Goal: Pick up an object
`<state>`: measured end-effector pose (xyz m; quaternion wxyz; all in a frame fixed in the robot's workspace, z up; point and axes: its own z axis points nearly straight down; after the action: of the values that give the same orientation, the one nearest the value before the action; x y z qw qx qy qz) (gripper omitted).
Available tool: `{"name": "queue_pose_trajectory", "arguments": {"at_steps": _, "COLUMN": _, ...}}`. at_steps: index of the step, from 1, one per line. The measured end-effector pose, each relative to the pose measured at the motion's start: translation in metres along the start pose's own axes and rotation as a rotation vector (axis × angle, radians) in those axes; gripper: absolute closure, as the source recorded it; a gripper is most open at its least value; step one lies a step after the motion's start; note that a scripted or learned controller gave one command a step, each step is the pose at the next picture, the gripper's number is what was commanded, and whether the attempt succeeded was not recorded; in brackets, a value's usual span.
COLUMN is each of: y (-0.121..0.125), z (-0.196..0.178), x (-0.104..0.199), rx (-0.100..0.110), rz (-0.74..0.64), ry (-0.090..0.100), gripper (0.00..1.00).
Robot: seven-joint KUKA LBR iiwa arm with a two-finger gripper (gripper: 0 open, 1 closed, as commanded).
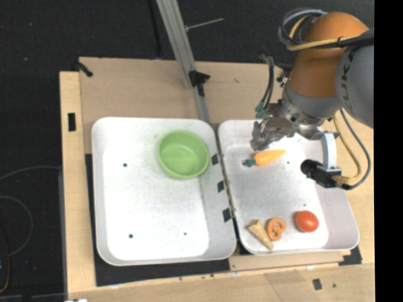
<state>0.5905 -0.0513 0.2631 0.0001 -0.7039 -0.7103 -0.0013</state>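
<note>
Broadly, a tan bench (138,93) bearing two shallow white bins side by side: left bin (113,194) and right bin (283,187), touching along their inner edges. Grey arm (327,61) with orange band reaching in from the right, over the far part of the right bin. A slanted grey metal bar (179,39) running from the far edge down toward the gap between the bins.

Next in size, a green bowl (183,154), upright, in the far right part of the left bin.

Then the gripper (266,140), hanging over the far left part of the right bin, right above the carrot's orange end; fingers too dark and bunched to read, so how far open cannot be told, and nothing seen clasped between them.

Toy carrot (267,158) lying flat on the right bin's floor, far left area, long axis running nearly left to right with a slight tilt, orange body toward the right and far, green stem end pointing left.

Smaller still, along the near edge of the right bin: red tomato (306,221) at right, orange pretzel-like piece (275,228) just left of it, tan wedge (259,233) touching that piece.
</note>
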Motion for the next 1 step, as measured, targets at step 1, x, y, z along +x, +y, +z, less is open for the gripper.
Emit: {"name": "queue_pose_trajectory", "arguments": {"at_steps": 1, "y": -0.0041, "z": -0.0044, "x": 0.0538, "rx": 0.001, "rz": 0.001, "ry": 0.0, "gripper": 1.0}}
